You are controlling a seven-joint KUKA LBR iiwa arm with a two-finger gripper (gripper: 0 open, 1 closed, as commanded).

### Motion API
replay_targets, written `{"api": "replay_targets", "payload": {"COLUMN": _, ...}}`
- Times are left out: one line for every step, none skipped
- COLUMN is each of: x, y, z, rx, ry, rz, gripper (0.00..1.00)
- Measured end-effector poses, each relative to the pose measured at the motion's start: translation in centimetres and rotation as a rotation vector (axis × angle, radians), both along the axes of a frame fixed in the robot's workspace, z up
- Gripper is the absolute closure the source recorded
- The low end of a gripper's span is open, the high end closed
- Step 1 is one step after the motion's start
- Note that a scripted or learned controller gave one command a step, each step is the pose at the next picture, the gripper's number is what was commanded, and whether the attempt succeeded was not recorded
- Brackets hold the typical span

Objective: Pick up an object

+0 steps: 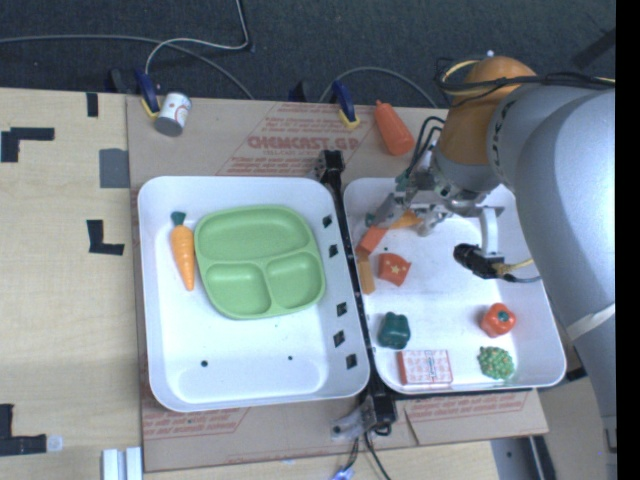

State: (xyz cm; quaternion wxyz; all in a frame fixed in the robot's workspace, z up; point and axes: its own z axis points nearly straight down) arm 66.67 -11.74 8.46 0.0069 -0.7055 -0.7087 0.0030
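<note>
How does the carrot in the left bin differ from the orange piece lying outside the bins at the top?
The carrot lies in the left bin beside the green tray; the orange piece lies on the cardboard. The carrot has a green top and stands near vertical; the piece shows none and tilts. Both are orange and tapered.

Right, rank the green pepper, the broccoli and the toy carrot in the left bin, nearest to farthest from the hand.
From the hand:
1. Green pepper, right bin, near the divider.
2. Broccoli, right bin's front right corner.
3. Toy carrot, left bin, beside the green tray.
</note>
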Motion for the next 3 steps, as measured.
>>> {"api": "replay_targets", "payload": {"x": -0.1, "y": 1.4, "z": 0.0, "rx": -0.014, "ry": 0.0, "rz": -0.005, "gripper": 0.0}}
{"api": "replay_targets", "payload": {"x": 0.0, "y": 0.0, "z": 0.0, "rx": -0.001, "ry": -0.001, "rz": -0.002, "gripper": 0.0}}
{"api": "replay_targets", "payload": {"x": -0.1, "y": 1.0, "z": 0.0, "rx": -0.01, "ry": -0.003, "rz": -0.004, "gripper": 0.0}}
